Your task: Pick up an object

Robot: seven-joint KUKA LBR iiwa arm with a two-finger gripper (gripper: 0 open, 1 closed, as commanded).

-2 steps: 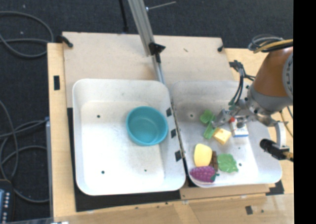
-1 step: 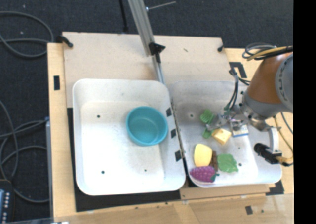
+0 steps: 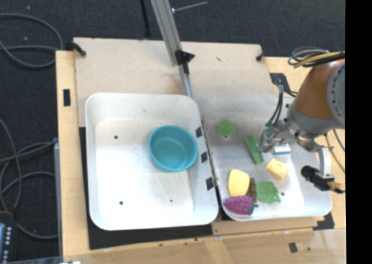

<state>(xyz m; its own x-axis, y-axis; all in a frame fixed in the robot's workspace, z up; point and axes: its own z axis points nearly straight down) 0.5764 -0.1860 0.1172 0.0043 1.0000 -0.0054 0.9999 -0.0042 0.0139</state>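
The left bin (image 3: 104, 141) holds a teal bowl (image 3: 172, 147), well apart from the arm. In the right bin (image 3: 308, 199) lie a green leafy piece (image 3: 226, 128), a green stick (image 3: 253, 149), a yellow block (image 3: 238, 182), purple grapes (image 3: 239, 204), another green piece (image 3: 267, 192) and a yellow wedge (image 3: 278, 168). The tool (image 3: 272, 141) sits low between stick and wedge — whether it is spread or closed I cannot tell. Nothing looks lifted, so the pick seems not yet done — grasp and raise remain.

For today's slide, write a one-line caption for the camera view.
Robot hand low in the right bin by a green stick and yellow block; teal bowl in the left bin.
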